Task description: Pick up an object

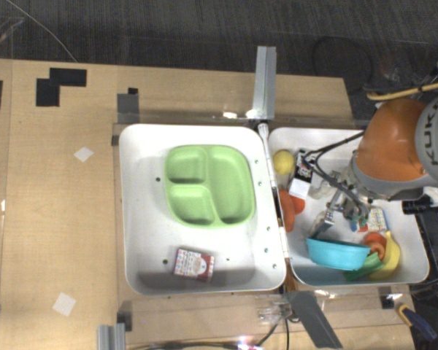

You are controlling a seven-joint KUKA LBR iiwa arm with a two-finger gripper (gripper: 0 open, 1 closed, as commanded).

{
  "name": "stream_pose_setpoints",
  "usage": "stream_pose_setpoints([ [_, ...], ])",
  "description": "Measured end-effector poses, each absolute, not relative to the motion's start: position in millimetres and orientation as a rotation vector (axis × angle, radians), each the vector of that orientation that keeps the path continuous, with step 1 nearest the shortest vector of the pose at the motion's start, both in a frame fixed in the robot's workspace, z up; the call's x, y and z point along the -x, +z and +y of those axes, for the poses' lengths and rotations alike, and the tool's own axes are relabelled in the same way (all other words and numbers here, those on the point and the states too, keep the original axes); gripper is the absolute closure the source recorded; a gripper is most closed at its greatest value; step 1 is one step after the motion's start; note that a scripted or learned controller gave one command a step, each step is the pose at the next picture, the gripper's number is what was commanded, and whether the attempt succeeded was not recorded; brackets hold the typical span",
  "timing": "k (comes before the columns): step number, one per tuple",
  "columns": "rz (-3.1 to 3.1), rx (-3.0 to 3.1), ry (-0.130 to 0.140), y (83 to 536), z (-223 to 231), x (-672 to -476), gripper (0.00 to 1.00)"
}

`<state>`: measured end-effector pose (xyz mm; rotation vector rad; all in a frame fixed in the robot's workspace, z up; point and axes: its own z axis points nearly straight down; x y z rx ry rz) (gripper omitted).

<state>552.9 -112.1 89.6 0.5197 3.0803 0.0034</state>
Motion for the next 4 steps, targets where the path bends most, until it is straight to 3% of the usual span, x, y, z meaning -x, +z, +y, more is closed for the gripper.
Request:
stream_pose_setpoints([
  [1,3.074,-0.510,0.004,100.5,-112.0,-556.6,1.00],
  [2,3.127,0.182,-0.001,198.7,-93.1,-568.0,1.00],
  [3,3.117,0.300,0.004,235.3,-31.4,-671.9,1.00],
  [4,3.087,0.530,0.000,275.4,-43.4,-671.5,1.00],
])
